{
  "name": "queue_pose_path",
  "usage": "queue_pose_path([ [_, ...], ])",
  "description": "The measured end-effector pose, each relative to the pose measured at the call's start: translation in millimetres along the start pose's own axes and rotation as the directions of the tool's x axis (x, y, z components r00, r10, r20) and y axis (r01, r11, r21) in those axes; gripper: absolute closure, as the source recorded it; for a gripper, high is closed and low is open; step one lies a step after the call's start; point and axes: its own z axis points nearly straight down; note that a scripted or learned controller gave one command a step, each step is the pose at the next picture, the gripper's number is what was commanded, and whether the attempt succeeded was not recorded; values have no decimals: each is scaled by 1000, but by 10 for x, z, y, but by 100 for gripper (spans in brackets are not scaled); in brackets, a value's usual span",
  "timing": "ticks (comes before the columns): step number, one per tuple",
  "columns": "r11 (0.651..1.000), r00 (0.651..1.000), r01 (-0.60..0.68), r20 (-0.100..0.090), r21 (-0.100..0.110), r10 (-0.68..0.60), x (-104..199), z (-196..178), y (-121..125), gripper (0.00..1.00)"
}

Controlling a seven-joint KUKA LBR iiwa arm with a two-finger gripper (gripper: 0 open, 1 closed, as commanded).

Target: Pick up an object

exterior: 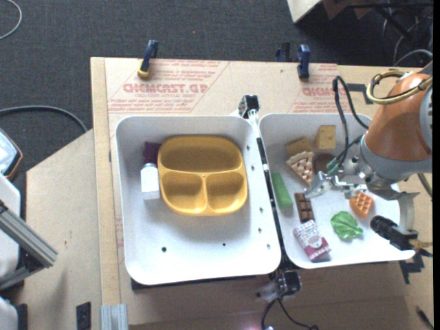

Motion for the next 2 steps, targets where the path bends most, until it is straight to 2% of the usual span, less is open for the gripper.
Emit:
queue_pose_path([
  [1,1000,1000,-1,0,-1,1,8,535,-8,0],
  [2,1000,1000,-3,3,-9,3,-1,398,6,100],
])
